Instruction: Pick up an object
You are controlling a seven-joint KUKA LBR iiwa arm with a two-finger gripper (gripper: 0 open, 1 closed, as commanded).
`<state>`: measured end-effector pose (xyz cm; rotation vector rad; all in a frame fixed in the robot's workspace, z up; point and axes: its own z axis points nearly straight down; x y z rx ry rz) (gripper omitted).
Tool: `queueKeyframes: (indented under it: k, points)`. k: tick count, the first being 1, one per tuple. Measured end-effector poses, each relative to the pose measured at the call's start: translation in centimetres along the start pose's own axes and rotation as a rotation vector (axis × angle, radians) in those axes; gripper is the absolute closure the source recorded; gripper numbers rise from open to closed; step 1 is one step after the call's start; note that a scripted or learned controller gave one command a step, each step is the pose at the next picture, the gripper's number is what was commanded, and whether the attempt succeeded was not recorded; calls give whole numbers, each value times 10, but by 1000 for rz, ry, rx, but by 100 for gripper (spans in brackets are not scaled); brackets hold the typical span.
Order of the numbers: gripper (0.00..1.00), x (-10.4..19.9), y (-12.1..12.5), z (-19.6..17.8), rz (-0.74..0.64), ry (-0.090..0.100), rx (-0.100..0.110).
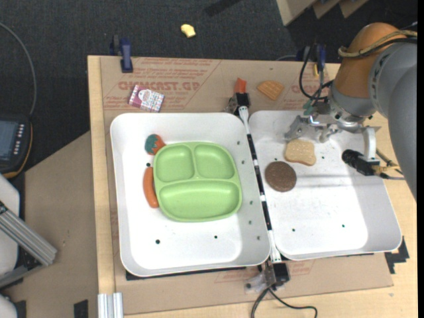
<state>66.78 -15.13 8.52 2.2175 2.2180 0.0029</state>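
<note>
Nearest the camera, the low edge of my right bin (344,244) is bare white. Going up from there, the brown round cookie (281,176) lies close to the bin's left wall, and touching it at about 1 o'clock is the slice of toast (301,153), tan and roughly flat, its longer side running left to right.

My pincer (311,126) hangs just beyond the toast, toward the far end of the same bin. From the pincer, the toast lies at about 7 o'clock, just beside it, nearly under the metal tips; the cookie lies farther along much the same line. That is the relation my next move turns on: I judge a short drop toward the near-left would put me over the toast, and I would want to straddle its shorter width, not its length. I cannot tell from here what state the pincer is in, and I see nothing in it, so I count nothing as picked.

In the left bin (132,230) sit a green divided plate (197,181), an orange carrot (150,187) along its 9 o'clock side and a small teal and red thing (154,143) at its 10 o'clock corner, all well apart from me. Farthest off, on the cardboard beyond the bins, lies a cracker (269,89).
</note>
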Motion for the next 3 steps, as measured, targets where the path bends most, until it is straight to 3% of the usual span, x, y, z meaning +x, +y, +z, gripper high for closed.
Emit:
queueKeyframes:
  k: [1,2,3]
  points:
    - [0,24,-26,0,-1,4,8]
    - [100,24,-24,-11,-1,2,2]
    - [100,31,-75,-74,2,4,4]
